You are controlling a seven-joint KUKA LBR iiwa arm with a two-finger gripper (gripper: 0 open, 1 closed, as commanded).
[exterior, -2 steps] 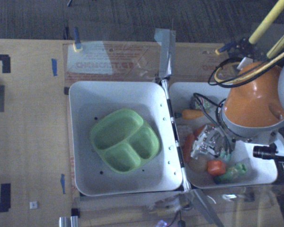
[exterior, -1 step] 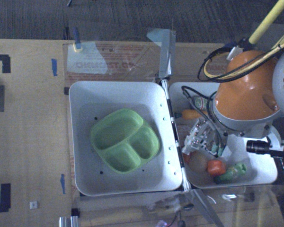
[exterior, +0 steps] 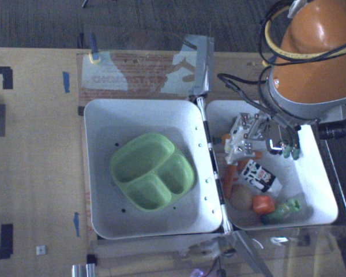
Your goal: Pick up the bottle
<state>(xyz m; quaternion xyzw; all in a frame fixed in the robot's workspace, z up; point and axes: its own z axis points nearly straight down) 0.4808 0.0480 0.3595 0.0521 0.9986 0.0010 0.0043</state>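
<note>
A small green bottle [exterior: 284,208] lies on its side near the front right corner of the right bin [exterior: 323,178]. My gripper [exterior: 243,147] hangs low over the back left part of that bin, well apart from the bottle, which sits to its front right. Just below the gripper are an orange piece [exterior: 229,178] and a white box with black marks [exterior: 258,176]. The arm's orange band [exterior: 314,36] covers the bin's back right corner.
A red block [exterior: 263,203] touches the bottle's left end, with a beige round thing [exterior: 240,196] beside it. The left bin [exterior: 98,154] holds a green divided plate [exterior: 153,171]. A ridge where the bins meet [exterior: 210,160] separates them.
</note>
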